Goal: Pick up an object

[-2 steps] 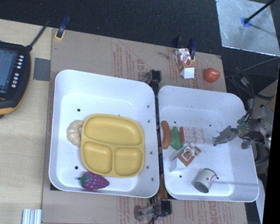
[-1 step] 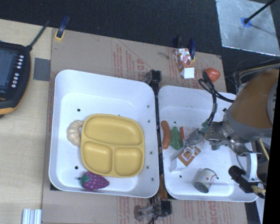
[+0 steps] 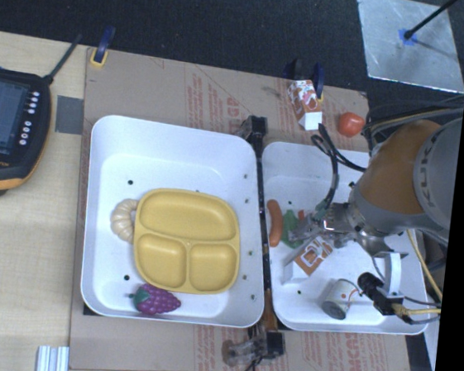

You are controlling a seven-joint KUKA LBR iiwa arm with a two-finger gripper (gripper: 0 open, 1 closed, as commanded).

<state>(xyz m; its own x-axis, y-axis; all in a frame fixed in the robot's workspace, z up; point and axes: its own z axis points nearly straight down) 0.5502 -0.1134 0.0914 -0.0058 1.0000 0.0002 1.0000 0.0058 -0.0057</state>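
Note:
The right bin point(image 3: 301, 167) holds an orange sausage point(image 3: 274, 222) along its left wall, a green item point(image 3: 295, 227), an orange-and-white carton point(image 3: 310, 257) and a grey can point(image 3: 337, 299) lying on its side. My gripper point(image 3: 326, 224) hangs low over the middle of this bin, just right of the green item and above the carton. The arm's orange band point(image 3: 393, 170) and grey wrist hide the bin's right part. I see nothing lifted off the bin floor.
The left bin point(image 3: 109, 167) holds a yellow divided plate point(image 3: 186, 240), a pale bread roll point(image 3: 123, 218) and purple grapes point(image 3: 156, 301). Behind the bins lie a small carton point(image 3: 305, 102) and a red ball point(image 3: 351, 123). A tablet point(image 3: 1, 129) sits far left.

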